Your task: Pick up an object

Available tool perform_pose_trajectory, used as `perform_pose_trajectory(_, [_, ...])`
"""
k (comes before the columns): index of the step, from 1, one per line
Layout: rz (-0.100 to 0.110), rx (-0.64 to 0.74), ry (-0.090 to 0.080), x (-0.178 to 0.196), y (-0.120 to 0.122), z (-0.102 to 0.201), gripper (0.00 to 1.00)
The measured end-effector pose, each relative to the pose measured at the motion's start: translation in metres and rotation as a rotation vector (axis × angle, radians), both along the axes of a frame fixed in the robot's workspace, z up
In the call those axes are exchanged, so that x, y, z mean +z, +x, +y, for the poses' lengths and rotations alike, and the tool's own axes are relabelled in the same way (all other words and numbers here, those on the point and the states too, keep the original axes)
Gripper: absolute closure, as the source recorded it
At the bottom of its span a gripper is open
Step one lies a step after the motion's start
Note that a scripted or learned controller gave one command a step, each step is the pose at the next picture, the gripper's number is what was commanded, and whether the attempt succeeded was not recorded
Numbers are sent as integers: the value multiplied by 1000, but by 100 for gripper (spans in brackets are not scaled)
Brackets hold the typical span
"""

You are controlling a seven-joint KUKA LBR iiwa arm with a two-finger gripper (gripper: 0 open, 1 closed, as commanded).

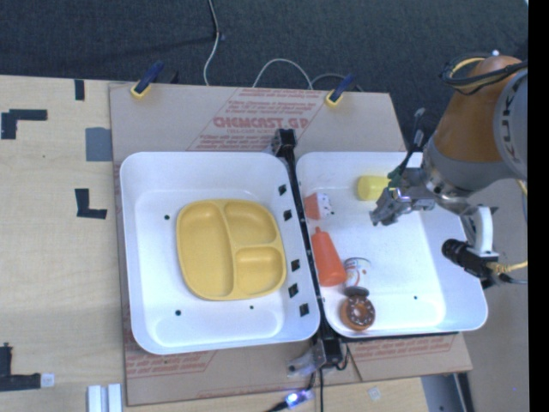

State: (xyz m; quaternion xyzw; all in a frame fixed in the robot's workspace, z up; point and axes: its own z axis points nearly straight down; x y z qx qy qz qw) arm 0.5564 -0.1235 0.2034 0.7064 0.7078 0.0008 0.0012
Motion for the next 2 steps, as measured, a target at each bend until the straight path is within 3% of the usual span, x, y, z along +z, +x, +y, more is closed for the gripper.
perform_pose_trajectory(1, [2, -1, 1, 12, 1, 0, 100])
perform_pose_trajectory(2, [5, 5, 2, 17, -10, 60, 100])
